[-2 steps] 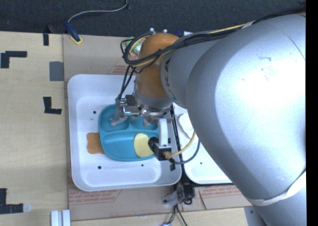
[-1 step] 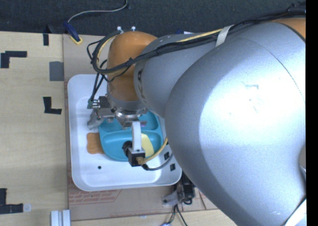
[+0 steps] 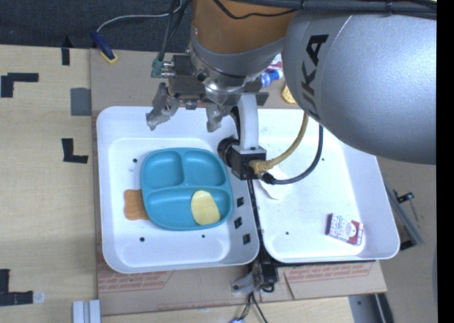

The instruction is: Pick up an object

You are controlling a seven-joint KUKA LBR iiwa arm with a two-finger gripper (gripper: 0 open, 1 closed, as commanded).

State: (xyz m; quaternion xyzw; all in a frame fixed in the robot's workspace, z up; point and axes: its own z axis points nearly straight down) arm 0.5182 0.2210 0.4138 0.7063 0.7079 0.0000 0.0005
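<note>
a: where's something to pick up?
b: a blue plate (image 3: 181, 187) with three compartments lies in the left bin (image 3: 117, 247). a yellow piece (image 3: 206, 208) sits in the plate's lower right compartment. an orange piece (image 3: 133, 204) pokes out from under the plate's left edge, flat on the bin floor.
a: anything else?
b: a small red and white packet (image 3: 344, 229) lies well to the right of the plate, in the right bin (image 3: 369, 172), near that bin's lower right corner.
a: and the gripper?
b: the gripper (image 3: 186, 117) hangs above the plate's top edge, over the back of the left bin. its two fingers (image 3: 157, 116) are spread apart with nothing between them.
a: touching the plate?
b: can't tell from this angle; the fingertips look just beyond the plate's upper rim.
a: the arm?
b: its orange band (image 3: 245, 2) and grey body (image 3: 369, 59) loom up and to the right of the plate, and a black cable (image 3: 301, 165) loops down over the right bin.
</note>
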